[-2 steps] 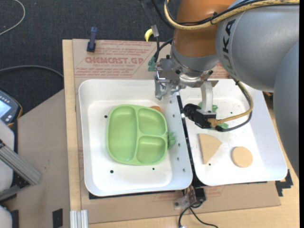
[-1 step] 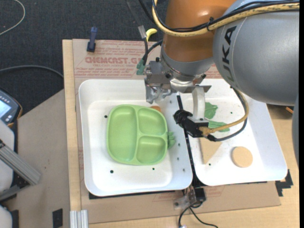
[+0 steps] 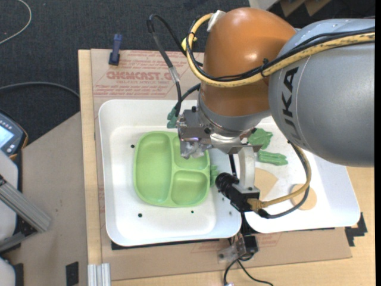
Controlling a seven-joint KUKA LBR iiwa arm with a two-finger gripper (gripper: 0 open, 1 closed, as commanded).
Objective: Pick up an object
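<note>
Green tray (image 3: 159, 171) beside jaws, left bin (image 3: 119, 219)

1 fixed camera above the bench, slanting down on 2 white bins (image 3: 119, 177), arm (image 3: 333, 94) close

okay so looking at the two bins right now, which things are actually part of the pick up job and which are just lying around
Part of the job:
gripper, over the left bin
green divided plate in that bin
green pieces in the right bin

Just lying about:
blue clip on the cardboard sheet
cable on the floor
</note>
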